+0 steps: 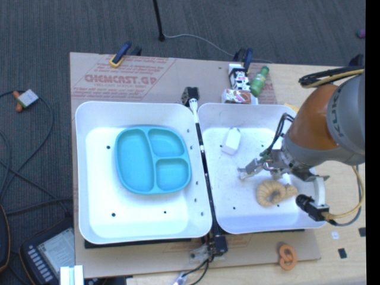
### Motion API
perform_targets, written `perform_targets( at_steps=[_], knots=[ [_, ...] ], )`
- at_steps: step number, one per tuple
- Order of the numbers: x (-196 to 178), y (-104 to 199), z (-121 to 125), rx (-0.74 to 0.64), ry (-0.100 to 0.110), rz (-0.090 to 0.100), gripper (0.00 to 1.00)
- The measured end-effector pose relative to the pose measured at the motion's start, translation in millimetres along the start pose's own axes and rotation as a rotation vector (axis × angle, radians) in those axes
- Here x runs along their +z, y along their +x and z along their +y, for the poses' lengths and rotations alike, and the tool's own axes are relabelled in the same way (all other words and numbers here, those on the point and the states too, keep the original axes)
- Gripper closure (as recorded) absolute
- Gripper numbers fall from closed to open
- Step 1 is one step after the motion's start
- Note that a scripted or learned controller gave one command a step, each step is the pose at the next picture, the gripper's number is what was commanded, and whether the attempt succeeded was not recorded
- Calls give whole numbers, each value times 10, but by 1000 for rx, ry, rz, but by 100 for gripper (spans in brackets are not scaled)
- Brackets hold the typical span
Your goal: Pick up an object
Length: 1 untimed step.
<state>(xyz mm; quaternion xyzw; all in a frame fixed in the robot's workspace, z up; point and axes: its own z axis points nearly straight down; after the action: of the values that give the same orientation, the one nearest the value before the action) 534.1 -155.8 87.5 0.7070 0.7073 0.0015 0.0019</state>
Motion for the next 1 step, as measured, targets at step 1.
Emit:
perform_targets(
  at_steps=[1],
  knots=[
    [1,508,704,-1,-4,-2,0]
  ],
)
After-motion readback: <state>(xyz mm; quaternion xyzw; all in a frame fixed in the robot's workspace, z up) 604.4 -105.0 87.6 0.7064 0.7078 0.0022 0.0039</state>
